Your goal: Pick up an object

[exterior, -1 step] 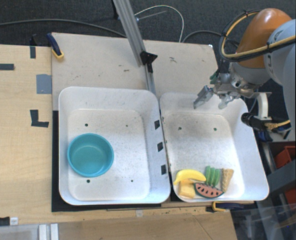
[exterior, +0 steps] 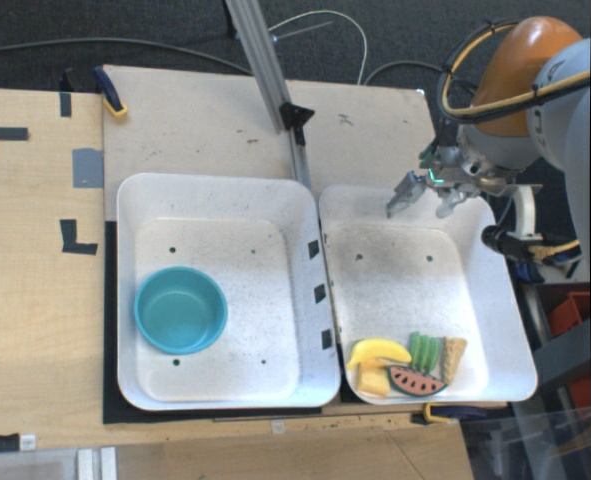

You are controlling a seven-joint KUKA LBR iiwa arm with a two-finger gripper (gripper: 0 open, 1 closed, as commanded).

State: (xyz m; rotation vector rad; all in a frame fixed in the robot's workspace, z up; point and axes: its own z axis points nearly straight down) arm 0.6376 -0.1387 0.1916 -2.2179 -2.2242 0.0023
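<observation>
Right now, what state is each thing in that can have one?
gripper: open, holding nothing, above the far edge of the right bin.
teal bowl: upright, in the left bin, near its front left corner.
toy food pile: lying untouched at the right bin's near edge.

The tool (exterior: 427, 199) hangs with its two fingers spread apart and nothing between them; the orange-banded wrist sits just behind it.

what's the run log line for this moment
end effector: open, above right bin's far edge | holding: nothing | toy food: right bin near corner | teal bowl: left bin
</observation>
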